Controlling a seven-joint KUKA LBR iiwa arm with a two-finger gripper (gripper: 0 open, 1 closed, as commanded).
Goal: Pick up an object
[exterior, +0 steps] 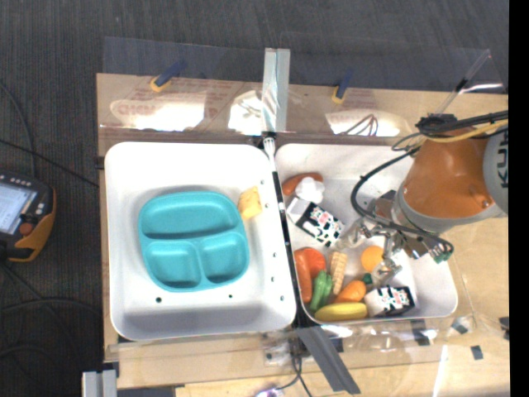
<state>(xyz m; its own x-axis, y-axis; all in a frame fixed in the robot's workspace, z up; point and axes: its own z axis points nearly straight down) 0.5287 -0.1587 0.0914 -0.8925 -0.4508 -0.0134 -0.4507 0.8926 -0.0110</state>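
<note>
the fingers of the gripper (382, 253) reach down into the right bin (438, 298), but they are thin and tangled with cables, so whether they are spread or pressed together cannot be told. a small orange ball (372, 257) sits right at the fingertips; nothing shows clearly between them. the arm (446, 180), with its orange band, comes in from 3 o'clock above the bin.

the toys crowd the right bin. at 9 o'clock from the gripper lies a black-and-white milk carton (318, 222), tilted; at 11 o'clock, near the bin's far corner, a brown and white piece (304, 186). at 7 o'clock lie a red pepper (309, 263), a corn cob (338, 270) and a green pepper (321, 287) close together, with a banana (340, 311) along the near wall. at 6 o'clock lies a second cow-patterned carton (390, 299).

the left bin (124, 222) holds a teal divided tray (195, 238), with a yellow block (250, 203) just beside it at 2 o'clock.
</note>
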